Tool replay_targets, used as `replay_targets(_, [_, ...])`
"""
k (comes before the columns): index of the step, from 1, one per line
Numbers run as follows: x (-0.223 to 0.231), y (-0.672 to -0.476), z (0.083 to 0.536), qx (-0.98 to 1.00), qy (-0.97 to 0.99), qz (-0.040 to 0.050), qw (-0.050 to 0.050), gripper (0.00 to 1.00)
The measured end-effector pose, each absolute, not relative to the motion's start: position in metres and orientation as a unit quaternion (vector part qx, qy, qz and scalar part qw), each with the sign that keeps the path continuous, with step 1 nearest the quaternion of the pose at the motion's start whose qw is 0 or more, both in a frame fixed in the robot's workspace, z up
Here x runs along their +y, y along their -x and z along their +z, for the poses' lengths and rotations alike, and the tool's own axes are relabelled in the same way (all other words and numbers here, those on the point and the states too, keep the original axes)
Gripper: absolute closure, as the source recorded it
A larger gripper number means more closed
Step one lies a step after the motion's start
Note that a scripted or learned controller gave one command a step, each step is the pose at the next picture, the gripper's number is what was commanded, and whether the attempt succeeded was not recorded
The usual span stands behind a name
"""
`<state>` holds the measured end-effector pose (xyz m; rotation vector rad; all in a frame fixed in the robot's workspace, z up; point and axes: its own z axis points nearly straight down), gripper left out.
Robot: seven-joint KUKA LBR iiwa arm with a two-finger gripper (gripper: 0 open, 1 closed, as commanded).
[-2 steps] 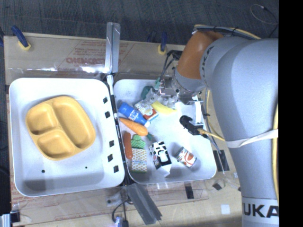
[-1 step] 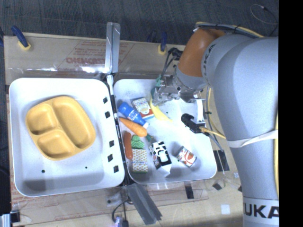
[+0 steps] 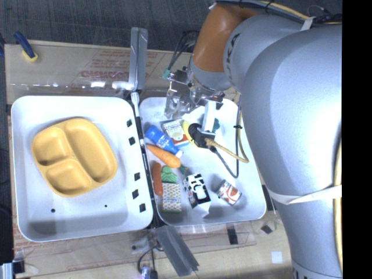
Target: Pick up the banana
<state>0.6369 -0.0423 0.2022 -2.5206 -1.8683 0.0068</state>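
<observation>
Where the arm (image 3: 290,97) reaches in from the right, its wrist hangs over the far end of the right bin (image 3: 249,207), low above the clutter there. Jaws point down at the bin's far left corner; whether they are open or closed cannot be told, and nothing is seen held between them.

Banana (image 3: 186,127): a small yellow patch in the far part of the right bin, just below the jaws, mostly covered by the robot's own hardware. It lies just beside a small packet (image 3: 174,129) with a red and white label, on the packet's right.

Rest of the right bin, far to near:
- blue bottle (image 3: 159,138), lying slantwise, touching the packet's left edge
- carrot (image 3: 163,154), just nearer than the bottle, also slantwise
- red stick (image 3: 157,179) along the left wall
- green piece (image 3: 170,174) beside the stick, with a checked block (image 3: 171,197) just nearer than it
- black-and-white carton (image 3: 197,190) mid-bin, near end
- can (image 3: 229,192) on its side, right of the carton, apart from it

Left bin (image 3: 23,156): a yellow divided tray (image 3: 72,154) sits left of centre, tilted a little off square.

Counter (image 3: 70,63) beyond the bins is brown board; a blue-handled tool (image 3: 24,45) lies at its far left corner.
</observation>
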Motion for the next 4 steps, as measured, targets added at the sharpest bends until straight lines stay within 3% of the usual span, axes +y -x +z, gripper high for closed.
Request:
replay_targets(1, [-0.043, -0.637, 0.202, -0.595, 0.804, 0.0024, 0.002, 0.00])
replay_targets(2, [-0.087, -0.628, 0.111, -0.646, 0.763, -0.0054, -0.005, 0.00])
replay_targets(3, [-0.143, -0.609, 0.092, -0.650, 0.760, 0.0002, 0.001, 0.00])
replay_targets(4, [-0.144, -0.607, 0.097, -0.651, 0.759, 0.0037, 0.005, 1.00])
